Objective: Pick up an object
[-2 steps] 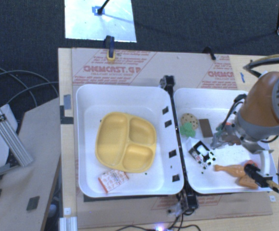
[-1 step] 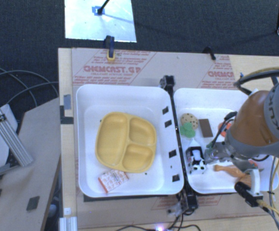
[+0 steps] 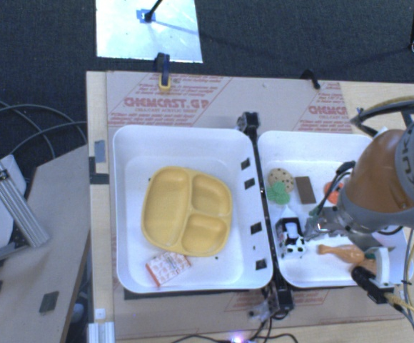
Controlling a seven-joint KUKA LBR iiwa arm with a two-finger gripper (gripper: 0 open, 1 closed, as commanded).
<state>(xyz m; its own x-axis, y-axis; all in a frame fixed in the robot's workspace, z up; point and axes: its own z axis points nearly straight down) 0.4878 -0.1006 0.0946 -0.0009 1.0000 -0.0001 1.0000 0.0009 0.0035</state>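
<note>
Reaching in from the right, the grey arm (image 3: 389, 184) with its orange band hangs over the right bin (image 3: 314, 143), and the gripper (image 3: 314, 225) sits low over the bin's middle. How the gripper stands, and whether it has hold of anything, cannot be told from this view; nothing is seen held.

Objects nearest the tool: a small black-and-white toy (image 3: 290, 243) lies just beside the gripper, to its left and slightly nearer the front wall of the bin. A tan drumstick-shaped toy (image 3: 341, 251) lies just below the gripper, running toward the right with its far end passing under the wrist. A brown rectangular block (image 3: 304, 189) lies near the gripper, toward the back of the bin. A green round piece (image 3: 279, 194) and a speckled tan disc (image 3: 280, 178) touching it lie further left, close to the divider between the bins. A small orange item (image 3: 330, 189) shows at the arm's edge, partly hidden.

The left bin (image 3: 185, 136) holds a yellow compartment plate (image 3: 187, 210) at its centre, lying flat. A red-and-white packet (image 3: 168, 266) lies just beside the plate's front edge, apart from the bin's front wall.

Both bins rest on a cardboard sheet (image 3: 214, 98) printed in red lettering, clamped at the back edge by a yellow-handled clamp (image 3: 163, 73).
</note>
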